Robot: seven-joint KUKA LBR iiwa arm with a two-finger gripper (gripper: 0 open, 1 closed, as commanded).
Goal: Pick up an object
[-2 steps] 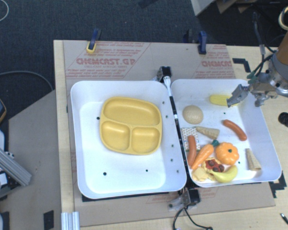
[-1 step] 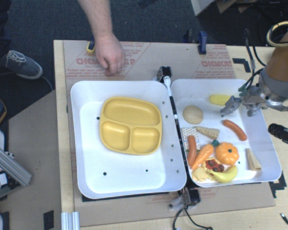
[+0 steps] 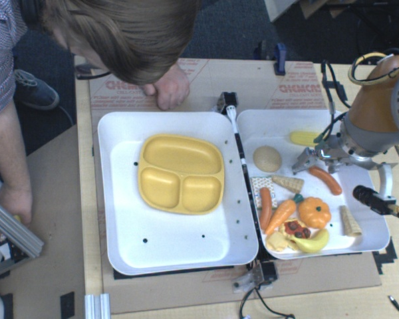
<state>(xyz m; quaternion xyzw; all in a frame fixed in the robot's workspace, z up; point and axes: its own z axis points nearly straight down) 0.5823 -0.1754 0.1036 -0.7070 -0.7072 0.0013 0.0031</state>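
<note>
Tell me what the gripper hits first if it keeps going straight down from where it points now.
Probably the red sausage: the gripper sits just above its upper end in the right bin. Depth is hard to judge from this slanted view, so it could land on bare bin floor beside it.

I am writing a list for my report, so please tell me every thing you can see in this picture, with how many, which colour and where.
bins: 2, white, side by side on the bench
plate: 1, yellow, three compartments, in the left bin
ball: 1, beige, right bin, upper left
lemon: 1, yellow, right bin, top
sausage: 1, orange-red, right bin, beside the claw
carrots: 2, orange, right bin, lower left
pumpkin: 1, orange, right bin, centre
banana: 1, yellow, right bin, bottom
person: 1, brown hair, leaning over the top left
arm: 1, grey and orange, from the right
claw: 1, grey, low over the right bin, next to the sausage
</note>
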